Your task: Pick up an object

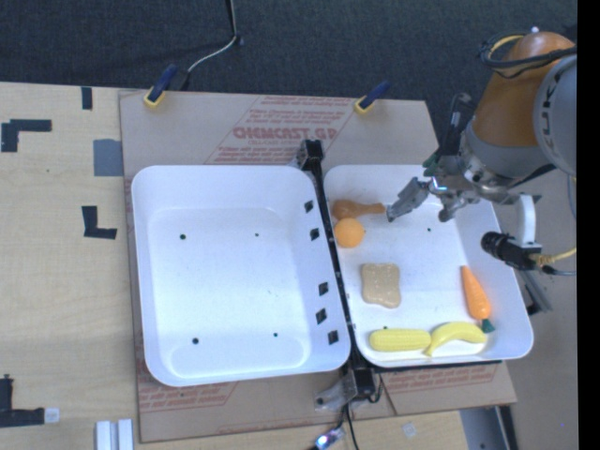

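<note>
- The hand (pixel 427 202) hangs over the right bin (pixel 412 174) near its 12 o'clock rim, its two fingers spread apart with nothing between them: released, gripping nothing.
- The arm (pixel 520 101) comes in from 2 o'clock and leans across the bin's corner, which probably explains why the hand sits tilted rather than pointing straight down.
- The nearest candidate to pick up is an orange-brown drumstick-like toy (pixel 354 209) lying at 9 o'clock from the hand, just beside the left finger's tip; I cannot tell whether they touch.
- An orange ball (pixel 349 234) rests just below it, close against the divider between the two bins (a tight spot, since a finger would have little room on the wall side).
- A tan piece of toast (pixel 381 285) lies flat near the bin's centre, with bare white floor all round it, so it looks the easiest to approach from above, though being flat it may be hard to pinch.
- A carrot (pixel 475 292) lies along the 3 o'clock wall, and a corn cob (pixel 399 340) and a banana (pixel 458 337) lie end to end along the 6 o'clock rim; all three hug edges, which crowds one finger.
- The left bin (pixel 225 270) offers wide open floor for setting something down.
- Both bins sit on a cardboard sheet (pixel 272 129) on the counter (pixel 56 279), clamped at the 12 o'clock edge, likely to stop sliding.
- The pick is not yet made.
</note>
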Tool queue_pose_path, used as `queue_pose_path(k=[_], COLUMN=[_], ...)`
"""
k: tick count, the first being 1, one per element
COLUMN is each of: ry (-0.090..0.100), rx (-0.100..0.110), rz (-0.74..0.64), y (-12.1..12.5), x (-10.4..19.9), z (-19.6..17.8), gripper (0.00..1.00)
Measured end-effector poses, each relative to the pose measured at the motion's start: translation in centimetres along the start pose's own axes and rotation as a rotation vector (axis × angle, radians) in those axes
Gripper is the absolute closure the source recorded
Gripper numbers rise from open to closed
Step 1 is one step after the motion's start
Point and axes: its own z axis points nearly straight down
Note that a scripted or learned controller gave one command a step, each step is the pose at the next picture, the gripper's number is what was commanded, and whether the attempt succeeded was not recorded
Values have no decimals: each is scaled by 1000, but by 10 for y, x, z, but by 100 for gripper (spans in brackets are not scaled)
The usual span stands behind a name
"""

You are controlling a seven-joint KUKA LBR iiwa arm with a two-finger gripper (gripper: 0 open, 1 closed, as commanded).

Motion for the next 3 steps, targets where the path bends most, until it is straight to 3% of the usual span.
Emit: queue_pose_path(k=[1, 2, 3], ry=[0, 1, 0], rx=[0, 2, -8], rz=[3, -6, -6], y=[-96, -39, 62], x=[7, 63, 90], z=[-38, 26, 21], gripper=[0, 0, 0])
